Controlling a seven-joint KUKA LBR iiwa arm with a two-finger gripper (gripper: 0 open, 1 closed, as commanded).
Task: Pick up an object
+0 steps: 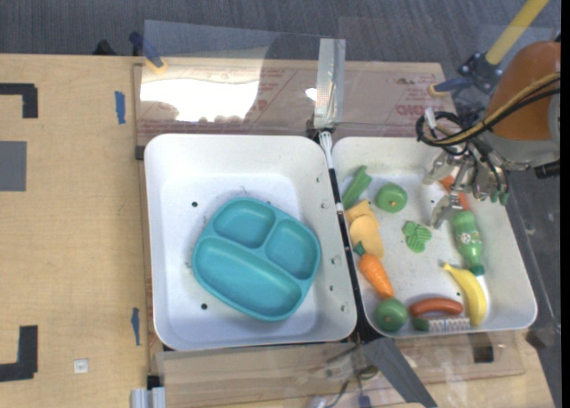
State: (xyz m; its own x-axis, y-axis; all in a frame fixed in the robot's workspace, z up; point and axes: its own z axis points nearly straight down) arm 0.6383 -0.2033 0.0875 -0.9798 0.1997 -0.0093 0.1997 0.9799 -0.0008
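The grey two-finger gripper (461, 189) hangs at two o'clock over the right shallow white bin (521, 259); whether its jaws are spread or closed cannot be told. Just below it lies a green plastic bottle (468, 239) (its label is too small to read), with a yellow toy banana (470, 290) at five o'clock. The left white bin (169, 219) holds a teal divided plastic plate (256, 257). Printing on the cardboard backboard (392, 94) is illegible.
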